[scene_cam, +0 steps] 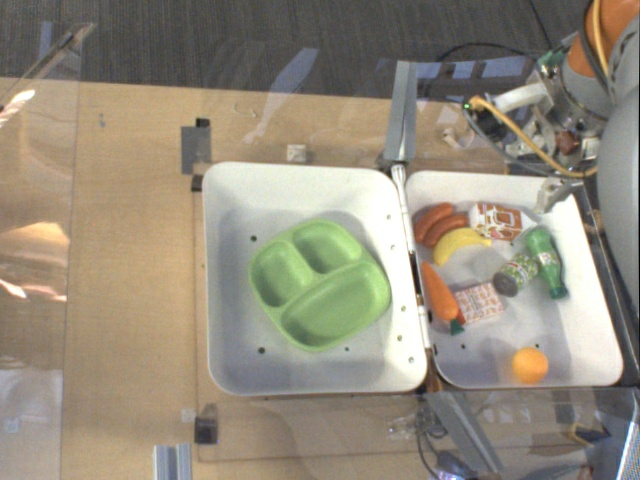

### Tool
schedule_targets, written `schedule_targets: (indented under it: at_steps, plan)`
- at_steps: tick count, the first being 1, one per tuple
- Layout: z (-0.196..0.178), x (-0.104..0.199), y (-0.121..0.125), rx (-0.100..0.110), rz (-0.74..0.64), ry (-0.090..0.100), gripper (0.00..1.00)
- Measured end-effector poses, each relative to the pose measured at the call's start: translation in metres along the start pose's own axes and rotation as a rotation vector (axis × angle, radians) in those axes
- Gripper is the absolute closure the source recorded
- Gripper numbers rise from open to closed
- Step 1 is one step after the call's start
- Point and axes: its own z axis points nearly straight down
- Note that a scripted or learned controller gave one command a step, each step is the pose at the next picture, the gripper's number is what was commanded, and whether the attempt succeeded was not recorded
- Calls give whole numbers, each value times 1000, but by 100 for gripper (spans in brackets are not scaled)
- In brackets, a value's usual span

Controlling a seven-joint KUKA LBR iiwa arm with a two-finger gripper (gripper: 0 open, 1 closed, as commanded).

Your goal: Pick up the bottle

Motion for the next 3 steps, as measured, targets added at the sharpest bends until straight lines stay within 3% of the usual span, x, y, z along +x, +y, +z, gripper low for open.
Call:
schedule_targets:
  at_steps: [2, 3]
  plan:
    - [-6, 6, 7, 2, -6, 1, 100]
    - [-12, 13, -16, 0, -6, 0, 100]
